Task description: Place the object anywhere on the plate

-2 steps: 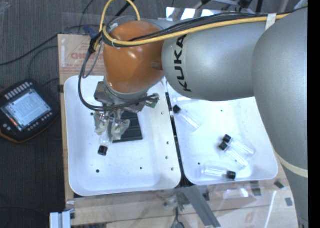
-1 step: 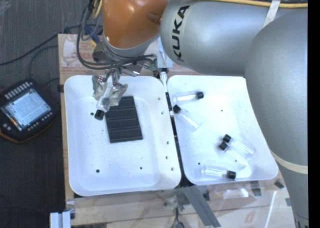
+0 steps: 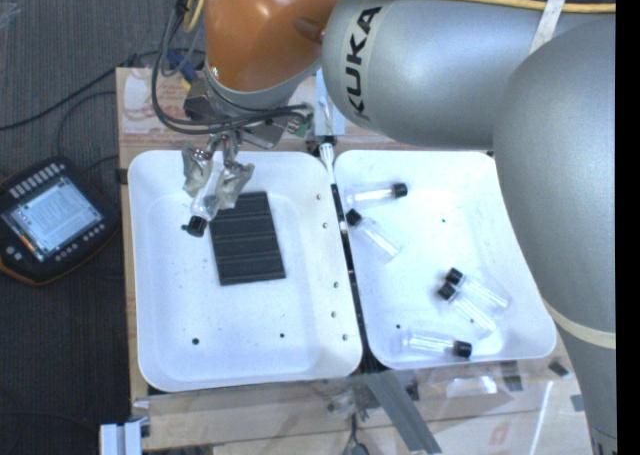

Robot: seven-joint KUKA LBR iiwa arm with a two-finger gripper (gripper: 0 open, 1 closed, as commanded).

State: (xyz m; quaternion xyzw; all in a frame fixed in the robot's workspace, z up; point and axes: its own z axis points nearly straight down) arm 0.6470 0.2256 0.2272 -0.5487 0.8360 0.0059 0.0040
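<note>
Clear vial [image 3: 203, 207], black cap down, tilted; ribbed black plate [image 3: 248, 239] just beside

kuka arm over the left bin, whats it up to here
The KUKA arm reaches in over the left bin. Its gripper holds a clear vial with a black cap between its fingers, cap end pointing down, just off the upper left corner of the black ribbed plate lying in that bin. The vial is not yet on the plate. Several more vials lie in the right bin.
</note>
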